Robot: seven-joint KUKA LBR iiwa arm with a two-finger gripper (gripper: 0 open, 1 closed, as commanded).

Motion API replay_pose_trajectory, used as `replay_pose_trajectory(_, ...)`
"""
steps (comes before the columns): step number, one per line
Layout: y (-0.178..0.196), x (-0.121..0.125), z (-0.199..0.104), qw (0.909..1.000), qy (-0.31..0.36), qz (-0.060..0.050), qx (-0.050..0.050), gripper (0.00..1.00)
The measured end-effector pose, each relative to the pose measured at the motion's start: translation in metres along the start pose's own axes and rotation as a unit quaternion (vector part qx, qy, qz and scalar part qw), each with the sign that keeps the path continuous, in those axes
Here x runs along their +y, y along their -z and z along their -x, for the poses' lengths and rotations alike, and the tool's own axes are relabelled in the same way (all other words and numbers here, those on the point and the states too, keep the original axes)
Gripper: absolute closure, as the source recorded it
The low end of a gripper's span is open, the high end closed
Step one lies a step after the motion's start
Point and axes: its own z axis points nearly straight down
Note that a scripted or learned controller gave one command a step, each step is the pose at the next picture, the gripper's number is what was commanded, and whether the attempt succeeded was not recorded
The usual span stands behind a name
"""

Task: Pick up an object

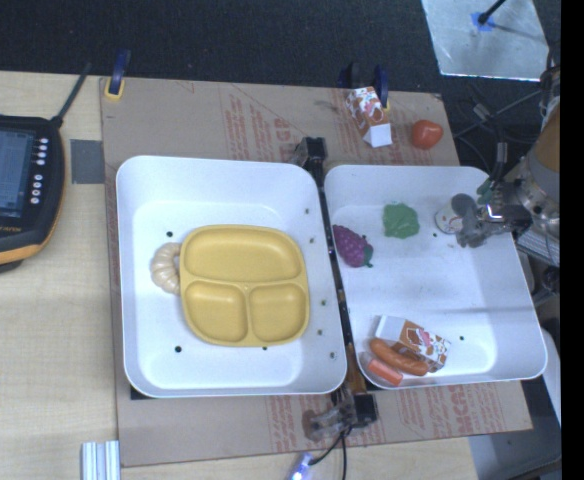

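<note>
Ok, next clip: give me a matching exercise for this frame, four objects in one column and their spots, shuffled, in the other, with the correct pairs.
Objects:
1. yellow divided plate
2. purple grapes
3. red ball
4. orange carrot

Places:
A. on the cardboard beyond the bins
B. near corner of the right bin
C. middle of the left bin
D. right bin, beside the divide between the bins

Pairs: 1-C, 2-D, 3-A, 4-B
</note>
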Motion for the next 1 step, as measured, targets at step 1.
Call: replay_pose_trajectory(1,-0.0008,-0.0003,-0.0005,1.0,0.0,-0.001,0.0,0.0)
